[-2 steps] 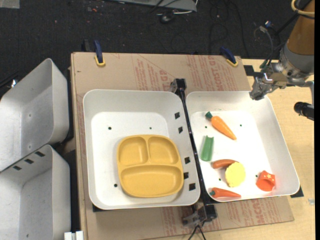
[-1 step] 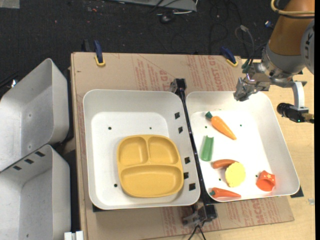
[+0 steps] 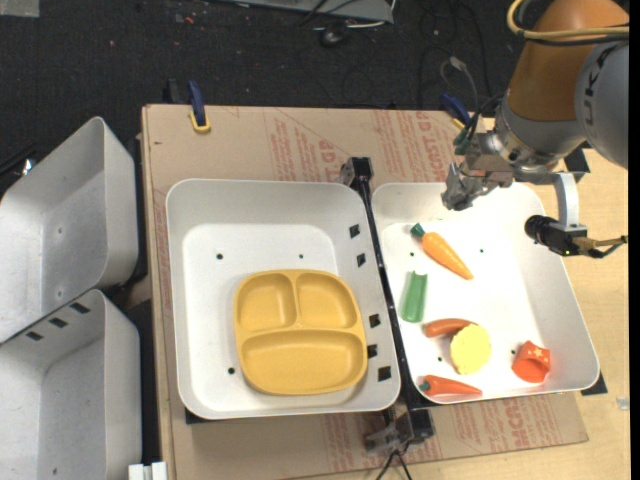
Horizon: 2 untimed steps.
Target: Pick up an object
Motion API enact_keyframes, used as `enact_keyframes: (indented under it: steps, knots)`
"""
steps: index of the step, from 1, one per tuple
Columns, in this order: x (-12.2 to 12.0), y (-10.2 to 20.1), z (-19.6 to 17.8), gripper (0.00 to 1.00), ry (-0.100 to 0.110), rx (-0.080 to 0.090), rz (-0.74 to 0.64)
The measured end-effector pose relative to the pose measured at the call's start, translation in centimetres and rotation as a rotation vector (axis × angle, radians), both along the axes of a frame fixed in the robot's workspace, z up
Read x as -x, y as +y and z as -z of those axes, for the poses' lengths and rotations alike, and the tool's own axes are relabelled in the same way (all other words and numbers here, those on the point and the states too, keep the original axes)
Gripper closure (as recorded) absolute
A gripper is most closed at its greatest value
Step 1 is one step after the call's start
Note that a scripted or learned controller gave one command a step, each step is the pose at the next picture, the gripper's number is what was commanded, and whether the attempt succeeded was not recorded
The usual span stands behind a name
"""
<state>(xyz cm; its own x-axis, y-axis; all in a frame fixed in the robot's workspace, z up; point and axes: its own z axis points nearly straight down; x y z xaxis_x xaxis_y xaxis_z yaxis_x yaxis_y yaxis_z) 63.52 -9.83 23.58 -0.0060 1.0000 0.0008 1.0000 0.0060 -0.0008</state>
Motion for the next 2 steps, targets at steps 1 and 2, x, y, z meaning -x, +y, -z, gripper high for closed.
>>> enact_keyframes:
  steps: [1,2]
  knots:
    - [0.4,5.1,-0.9,1.00,-0.001,-0.001,-0.002]
    - [0.5,11.3,-1.1,1.00,-0.001,-0.001,-0.003]
